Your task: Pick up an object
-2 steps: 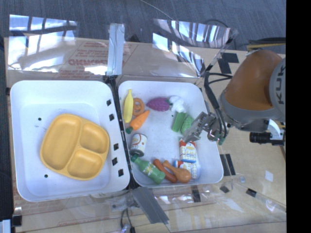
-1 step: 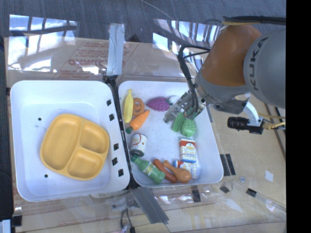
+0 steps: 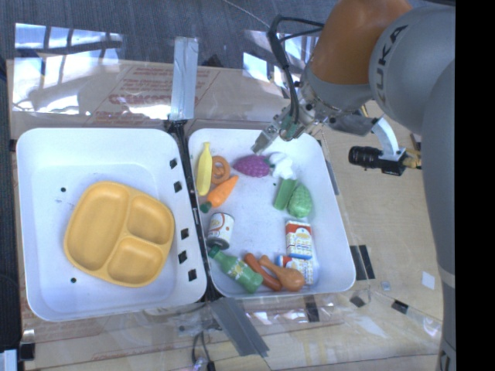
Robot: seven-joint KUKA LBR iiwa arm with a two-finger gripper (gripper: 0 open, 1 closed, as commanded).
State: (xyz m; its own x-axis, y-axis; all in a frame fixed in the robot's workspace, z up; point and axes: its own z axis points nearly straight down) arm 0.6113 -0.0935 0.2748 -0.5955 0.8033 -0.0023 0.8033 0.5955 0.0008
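The right bin (image 3: pixel 334 207) holds several toy foods: a yellow banana (image 3: pixel 203 168), an orange carrot (image 3: pixel 220 192), purple grapes (image 3: pixel 253 165), a green cucumber (image 3: pixel 284 194) beside a green leafy piece (image 3: pixel 301 201), a small can (image 3: pixel 220 227), a green bottle (image 3: pixel 237 271), a milk carton (image 3: pixel 299 246) and a hot dog (image 3: pixel 276 273). My gripper (image 3: pixel 272 137) hangs over the bin's back edge, just above and right of the grapes. Nothing shows between its fingers.
The left bin (image 3: pixel 39 176) holds a yellow divided plate (image 3: pixel 117 233). A taped divider (image 3: pixel 182 91) runs between the bins. The grey arm with its orange band (image 3: pixel 363 29) fills the upper right. A black camera mount (image 3: pixel 375 158) juts out right of the bin.
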